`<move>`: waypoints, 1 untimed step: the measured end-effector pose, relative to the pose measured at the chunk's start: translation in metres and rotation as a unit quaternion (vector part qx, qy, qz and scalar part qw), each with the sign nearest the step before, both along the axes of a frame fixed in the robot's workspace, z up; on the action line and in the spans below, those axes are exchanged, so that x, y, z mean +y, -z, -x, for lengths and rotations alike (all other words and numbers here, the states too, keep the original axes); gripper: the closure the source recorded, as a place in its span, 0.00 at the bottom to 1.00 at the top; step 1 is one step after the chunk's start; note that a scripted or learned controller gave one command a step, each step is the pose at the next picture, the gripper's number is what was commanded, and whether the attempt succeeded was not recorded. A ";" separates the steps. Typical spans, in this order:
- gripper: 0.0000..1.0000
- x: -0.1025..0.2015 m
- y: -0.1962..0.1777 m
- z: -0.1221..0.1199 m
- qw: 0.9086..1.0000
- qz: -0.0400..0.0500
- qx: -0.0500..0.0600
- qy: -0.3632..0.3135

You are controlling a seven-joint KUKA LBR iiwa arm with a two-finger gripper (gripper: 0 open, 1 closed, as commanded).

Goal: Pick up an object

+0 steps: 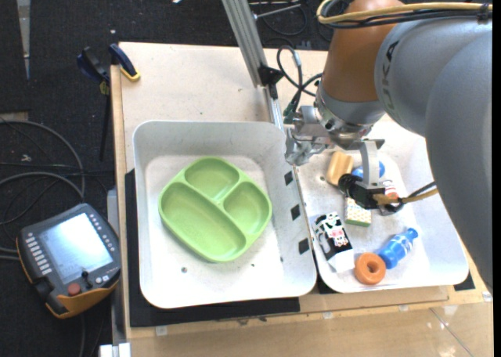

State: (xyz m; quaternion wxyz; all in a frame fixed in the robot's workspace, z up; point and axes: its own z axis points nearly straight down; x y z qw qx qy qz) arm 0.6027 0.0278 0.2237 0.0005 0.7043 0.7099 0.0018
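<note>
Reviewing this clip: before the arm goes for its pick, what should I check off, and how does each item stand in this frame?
1. Objects available in the right bin: ok. An orange ring, a blue bottle and a cow-patterned box lie there.
2. Gripper over a target: not ok. It sits by the wall between the bins.
3. Gripper already holding something: cannot tell.
4. Ring apart from the bottle: cannot tell, they lie very close.
5. Tan block in full view: not ok, the arm covers part of it.
6. Green plate out of the way: ok, it lies in the left bin.
</note>
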 end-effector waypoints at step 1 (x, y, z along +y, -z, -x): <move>1.00 0.045 0.002 -0.022 1.000 0.000 0.000 0.000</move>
